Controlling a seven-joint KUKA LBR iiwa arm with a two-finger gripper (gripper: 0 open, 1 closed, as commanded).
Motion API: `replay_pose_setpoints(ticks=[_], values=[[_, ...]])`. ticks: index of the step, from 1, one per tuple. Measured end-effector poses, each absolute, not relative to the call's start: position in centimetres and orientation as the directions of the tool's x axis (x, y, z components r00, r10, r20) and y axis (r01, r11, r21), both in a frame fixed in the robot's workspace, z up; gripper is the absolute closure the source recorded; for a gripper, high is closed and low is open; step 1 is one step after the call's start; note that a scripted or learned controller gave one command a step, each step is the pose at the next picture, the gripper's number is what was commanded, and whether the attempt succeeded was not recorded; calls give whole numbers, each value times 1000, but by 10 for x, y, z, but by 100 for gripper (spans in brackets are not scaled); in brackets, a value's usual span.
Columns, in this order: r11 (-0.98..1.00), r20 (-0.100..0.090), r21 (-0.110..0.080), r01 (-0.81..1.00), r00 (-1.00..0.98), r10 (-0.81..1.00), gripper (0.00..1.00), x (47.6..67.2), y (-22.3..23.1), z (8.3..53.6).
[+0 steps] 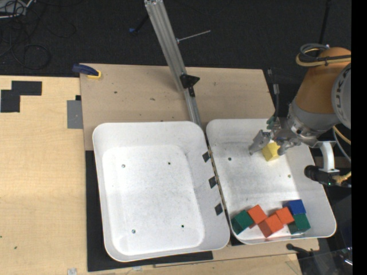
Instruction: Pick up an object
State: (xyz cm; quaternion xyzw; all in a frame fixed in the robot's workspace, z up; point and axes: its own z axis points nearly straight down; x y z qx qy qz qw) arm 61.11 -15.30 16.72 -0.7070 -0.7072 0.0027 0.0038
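Clustered blocks, orange, green and blue, against near wall of right bin. Further back, tool over same bin, fingers closed around yellow block, apparently clear of the floor. Advised: lift straight, slowly, maintain squeeze, avoid bin wall. Left bin alongside.

Right of frame: gripper over right bin, yellow block between fingers; coloured blocks clustered at bin's lower edge.
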Motion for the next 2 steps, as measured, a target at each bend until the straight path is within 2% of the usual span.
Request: replay_pose_setpoints(ticks=[2], values=[[-3,0,-2,1000,3,1000,0,608,-156,91]])
